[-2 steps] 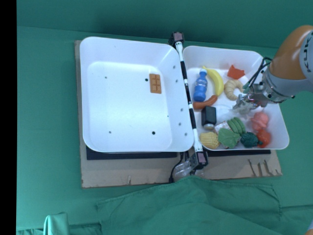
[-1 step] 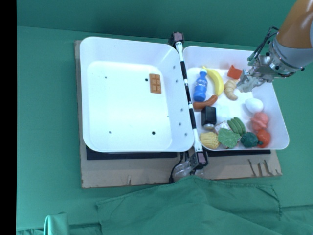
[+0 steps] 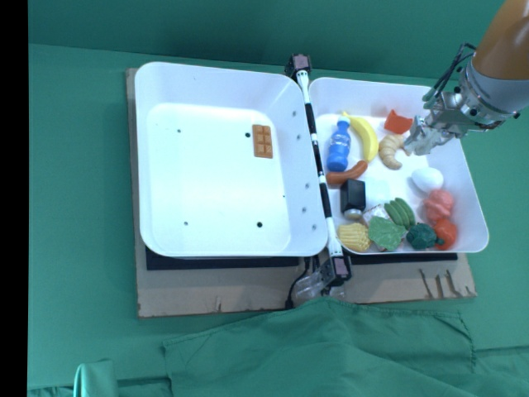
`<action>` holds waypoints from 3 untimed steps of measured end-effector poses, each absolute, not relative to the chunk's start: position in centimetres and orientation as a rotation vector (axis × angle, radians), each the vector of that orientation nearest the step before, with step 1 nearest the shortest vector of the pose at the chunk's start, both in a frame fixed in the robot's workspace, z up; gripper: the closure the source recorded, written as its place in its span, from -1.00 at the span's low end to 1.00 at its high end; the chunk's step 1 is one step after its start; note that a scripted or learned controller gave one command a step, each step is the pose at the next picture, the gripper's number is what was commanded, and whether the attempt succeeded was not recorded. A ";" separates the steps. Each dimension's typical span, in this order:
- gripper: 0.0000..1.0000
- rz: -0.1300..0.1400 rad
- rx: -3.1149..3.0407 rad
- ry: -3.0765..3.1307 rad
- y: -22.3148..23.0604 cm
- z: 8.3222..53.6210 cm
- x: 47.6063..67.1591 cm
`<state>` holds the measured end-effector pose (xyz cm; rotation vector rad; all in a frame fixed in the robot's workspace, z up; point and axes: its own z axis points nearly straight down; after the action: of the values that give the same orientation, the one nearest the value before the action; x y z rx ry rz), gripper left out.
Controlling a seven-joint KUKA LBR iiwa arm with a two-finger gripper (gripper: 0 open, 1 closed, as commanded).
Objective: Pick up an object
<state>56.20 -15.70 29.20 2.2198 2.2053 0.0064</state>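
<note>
My gripper [image 3: 417, 141] hangs over the right bin [image 3: 475, 213], at its upper right part, just right of a tan croissant [image 3: 390, 150] and below a red piece [image 3: 397, 122]. Close by lie a white egg [image 3: 427, 178], a yellow banana [image 3: 364, 136], a blue bottle [image 3: 339, 145] and a sausage [image 3: 346, 172]. Nothing shows between the fingers. Lower in the bin sit a black block [image 3: 354, 195], green vegetables [image 3: 400, 212], a broccoli [image 3: 421, 236], a pink piece [image 3: 439, 204] and a yellow corn piece [image 3: 354, 237].
The left bin [image 3: 165, 89] holds an orange waffle-like bar [image 3: 263, 141] near its upper right. A black-and-white divider [image 3: 317, 155] runs between the bins. Brown cardboard [image 3: 215, 300] lies under both, on green cloth.
</note>
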 end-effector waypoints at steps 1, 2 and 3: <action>1.00 0.014 2.210 2.213 -12.7 38.4 57.6; 1.00 0.006 2.221 2.207 -16.2 40.6 58.6; 1.00 0.007 2.219 2.203 -16.2 41.9 58.6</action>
<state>58.59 -16.16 41.87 2.2189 2.2029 0.0070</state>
